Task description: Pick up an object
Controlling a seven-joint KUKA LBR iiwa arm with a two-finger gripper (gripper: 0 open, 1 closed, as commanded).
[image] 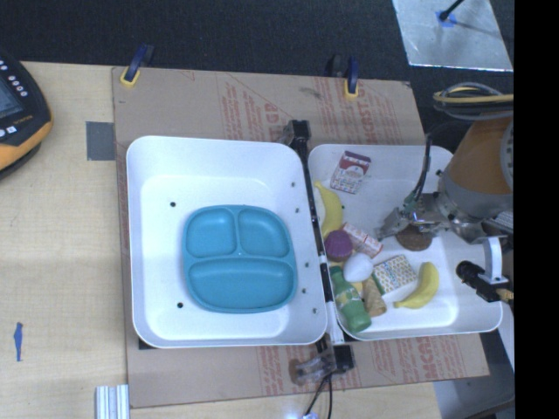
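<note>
Grey arm's gripper point(410, 225) hangs low inside the right-hand white bin point(454, 321), just right of the pink-wrapped packet point(360, 239). Jaws' state: cannot tell (blurred). Candidate objects heap leftward; yellow plastic banana point(420, 287) lies below the packet, apart, likely easiest.

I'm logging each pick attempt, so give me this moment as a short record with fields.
left bin: holds a blue divided plate
right bin: two bananas, green bottle, purple ball, white egg, small boxes
arm: over the right bin's far right side
gripper: low among the items; finger state unclear
grasp: none visible
</note>
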